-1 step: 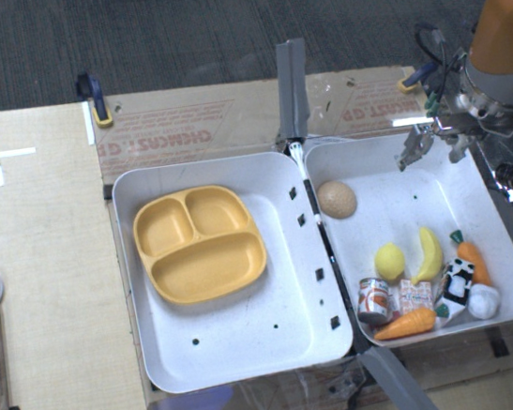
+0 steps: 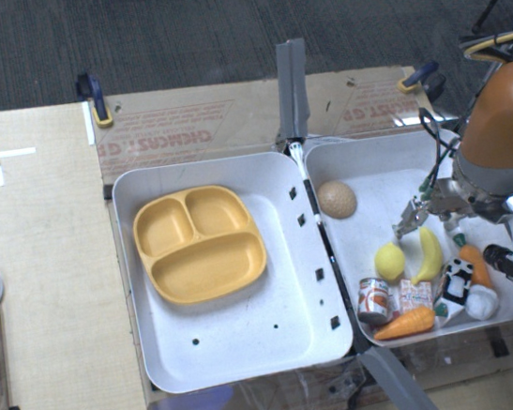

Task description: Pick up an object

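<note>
Orange carrot (image 2: 406, 323) lies below yellow banana (image 2: 426, 256); jaws (image 2: 414, 217) open, holding nothing.

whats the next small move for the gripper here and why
Probably a short drop straight down toward the banana. The gripper sits in the right bin, just above the banana's upper end with nothing between its fingers, and the lemon crowds the banana's left side.
</note>
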`<act>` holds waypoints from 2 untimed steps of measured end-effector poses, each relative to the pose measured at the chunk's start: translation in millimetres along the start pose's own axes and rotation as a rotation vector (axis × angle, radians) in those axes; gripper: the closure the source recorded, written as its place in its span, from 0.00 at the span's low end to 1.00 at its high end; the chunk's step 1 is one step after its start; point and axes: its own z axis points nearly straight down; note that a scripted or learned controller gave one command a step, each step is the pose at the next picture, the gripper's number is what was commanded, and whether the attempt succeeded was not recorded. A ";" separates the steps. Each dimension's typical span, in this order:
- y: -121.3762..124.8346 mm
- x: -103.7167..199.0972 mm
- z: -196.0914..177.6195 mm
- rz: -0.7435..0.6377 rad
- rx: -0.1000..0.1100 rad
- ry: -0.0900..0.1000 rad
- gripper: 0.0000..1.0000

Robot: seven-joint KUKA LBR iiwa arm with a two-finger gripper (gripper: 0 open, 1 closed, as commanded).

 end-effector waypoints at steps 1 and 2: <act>0.2 -0.7 -9.0 0.003 0.000 0.000 1.00; -11.6 22.1 -116.1 0.002 -0.002 -0.002 1.00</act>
